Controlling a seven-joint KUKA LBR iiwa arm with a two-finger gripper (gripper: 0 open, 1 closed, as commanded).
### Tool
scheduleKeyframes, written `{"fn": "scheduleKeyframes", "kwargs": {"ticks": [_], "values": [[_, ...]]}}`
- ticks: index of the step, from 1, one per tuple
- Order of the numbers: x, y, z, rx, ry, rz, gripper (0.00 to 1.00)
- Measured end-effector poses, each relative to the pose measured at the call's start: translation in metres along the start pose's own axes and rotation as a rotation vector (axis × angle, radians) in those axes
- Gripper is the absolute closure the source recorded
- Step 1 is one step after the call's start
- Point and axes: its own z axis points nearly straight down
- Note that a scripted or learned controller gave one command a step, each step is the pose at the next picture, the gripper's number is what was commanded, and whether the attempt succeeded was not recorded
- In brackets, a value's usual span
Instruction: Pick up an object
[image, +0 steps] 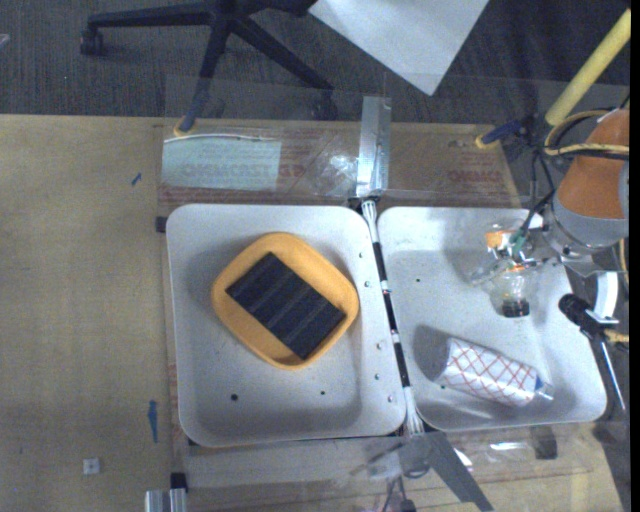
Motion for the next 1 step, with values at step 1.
{"fn": "scheduleKeyframes", "kwargs": {"ticks": [1], "values": [[0.0221,0.0526,-0.0866,0.015,-0.007,-0.089,1.00]]}}
